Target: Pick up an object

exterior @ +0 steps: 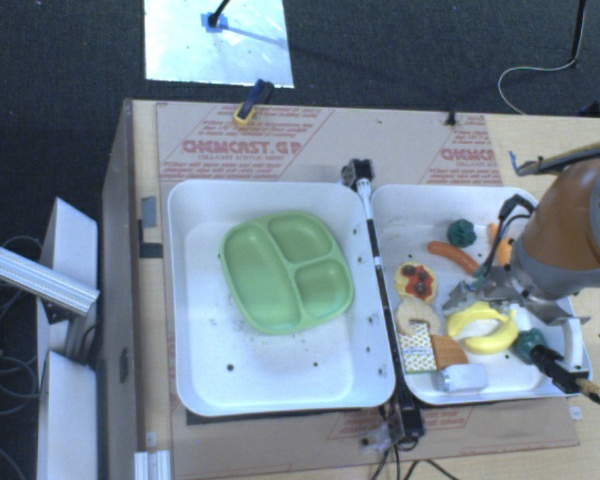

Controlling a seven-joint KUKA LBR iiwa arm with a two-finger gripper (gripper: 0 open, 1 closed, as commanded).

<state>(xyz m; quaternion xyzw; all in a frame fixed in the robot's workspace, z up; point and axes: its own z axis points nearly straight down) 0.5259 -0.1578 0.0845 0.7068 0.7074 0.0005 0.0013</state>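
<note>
The right bin [420, 203] holds several small toy foods. A yellow banana [483, 329] lies near its front, with a pizza slice [417, 281] to its left. An orange sausage [453, 257] and a dark green item [462, 232] sit farther back. My gripper [472, 293] hangs low in this bin, just behind the banana and right of the pizza slice. The grey wrist and orange band [570, 223] rise behind it and hide the bin's right side. Nothing visibly sits in the gripper.
The left bin [205, 203] bears a green divided plate [286, 271]. At the right bin's front lie a checkered cracker [415, 349], a brown piece [446, 350], a pale block [461, 376] and a teal item [529, 342]. A metal rail [376, 268] divides the bins.
</note>
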